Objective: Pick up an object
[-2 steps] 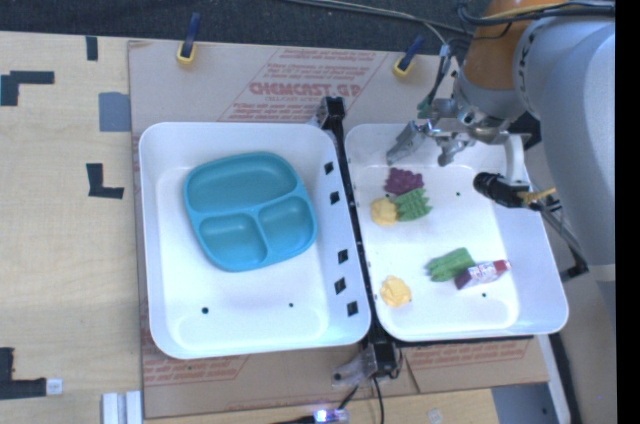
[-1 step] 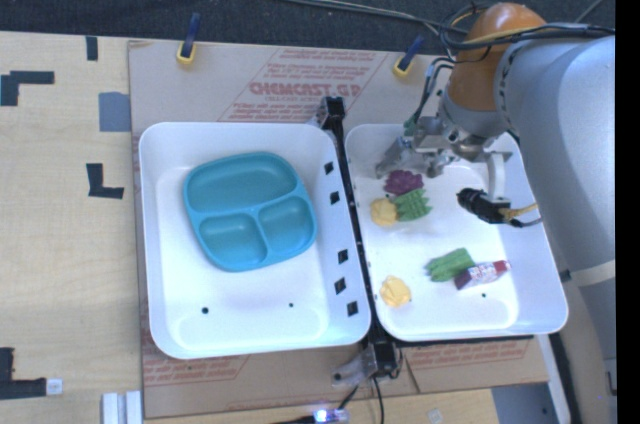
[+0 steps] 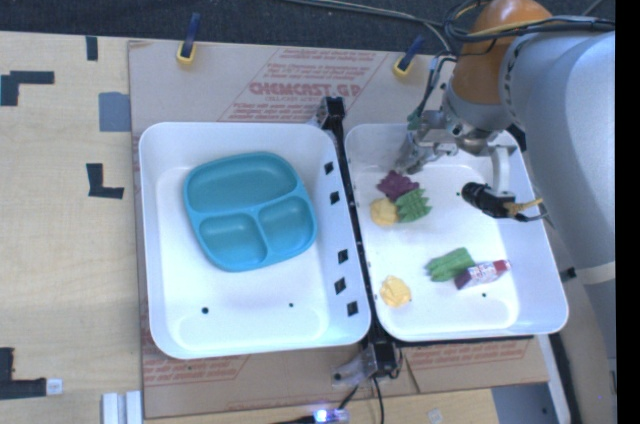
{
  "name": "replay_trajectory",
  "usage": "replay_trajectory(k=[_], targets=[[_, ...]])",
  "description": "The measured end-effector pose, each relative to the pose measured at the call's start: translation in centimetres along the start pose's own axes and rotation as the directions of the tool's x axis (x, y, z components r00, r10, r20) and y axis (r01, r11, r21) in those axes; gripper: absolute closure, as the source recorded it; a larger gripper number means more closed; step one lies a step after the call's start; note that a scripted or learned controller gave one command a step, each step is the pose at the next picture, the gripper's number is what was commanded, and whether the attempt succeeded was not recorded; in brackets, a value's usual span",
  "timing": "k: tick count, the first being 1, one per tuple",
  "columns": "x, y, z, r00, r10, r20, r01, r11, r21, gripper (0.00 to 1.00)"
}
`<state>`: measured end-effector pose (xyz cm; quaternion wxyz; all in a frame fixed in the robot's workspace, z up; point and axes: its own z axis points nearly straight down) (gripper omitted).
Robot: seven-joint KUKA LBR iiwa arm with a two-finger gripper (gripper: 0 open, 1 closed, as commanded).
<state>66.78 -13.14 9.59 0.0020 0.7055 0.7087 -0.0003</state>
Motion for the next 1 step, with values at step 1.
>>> replay_trajectory(k=[1], targets=[[-0.4,-0.34,-5.97,1.0,0.004,-0.003,-0.004,1.0,0.002,1.0]])
